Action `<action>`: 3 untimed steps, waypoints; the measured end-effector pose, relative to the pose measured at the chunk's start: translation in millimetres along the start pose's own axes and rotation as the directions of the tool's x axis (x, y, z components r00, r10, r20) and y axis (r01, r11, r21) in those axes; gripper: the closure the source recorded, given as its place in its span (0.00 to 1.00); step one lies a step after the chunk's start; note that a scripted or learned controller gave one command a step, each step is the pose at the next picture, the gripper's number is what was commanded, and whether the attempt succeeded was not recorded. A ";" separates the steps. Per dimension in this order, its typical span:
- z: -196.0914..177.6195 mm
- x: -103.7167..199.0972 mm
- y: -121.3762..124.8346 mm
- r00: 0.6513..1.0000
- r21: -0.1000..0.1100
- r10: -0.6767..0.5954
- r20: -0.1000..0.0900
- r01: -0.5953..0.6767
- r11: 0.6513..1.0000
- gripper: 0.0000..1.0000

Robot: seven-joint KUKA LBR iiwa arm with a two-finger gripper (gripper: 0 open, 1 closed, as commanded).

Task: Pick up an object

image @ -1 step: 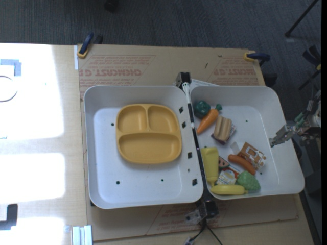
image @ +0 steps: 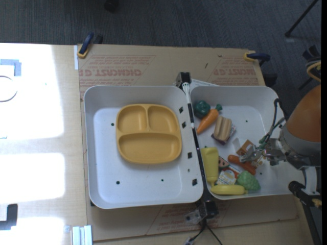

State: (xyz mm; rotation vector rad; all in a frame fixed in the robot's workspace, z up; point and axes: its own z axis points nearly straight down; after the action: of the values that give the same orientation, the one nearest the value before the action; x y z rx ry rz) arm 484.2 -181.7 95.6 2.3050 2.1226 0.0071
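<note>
Yellow toy food piled at right bin's near edge, arm at its right rim.
Nearest: banana (image: 228,189), green piece (image: 248,181); behind them carrot (image: 207,120) & bread slice (image: 223,129). Gripper (image: 261,154) sits low by the clutter w/ wires around it; can't tell how wide it's open or if it has anything. Best bet: go for an isolated item, approach straight down. Left bin (image: 97,152) holds a yellow divided plate (image: 148,133); cardboard under both bins, dark carpet beyond.

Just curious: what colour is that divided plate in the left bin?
Mustard yellow; the divided plate shows plainly in the camera view.

Yellow divided plate (image: 148,133) in left bin (image: 102,188), toy food in right bin (image: 265,106)
</note>
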 end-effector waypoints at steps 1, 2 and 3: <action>-10.1 0.2 1.9 1.000 -0.004 0.002 -0.001 -0.002 1.000 1.00; -150.0 26.5 -6.2 0.997 0.007 0.080 0.000 -0.080 0.997 1.00; -150.0 26.5 -6.3 0.997 0.007 0.080 0.000 -0.080 0.997 0.00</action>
State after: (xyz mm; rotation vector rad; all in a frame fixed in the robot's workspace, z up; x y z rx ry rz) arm 478.8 -154.3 245.5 2.3922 2.0327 0.0004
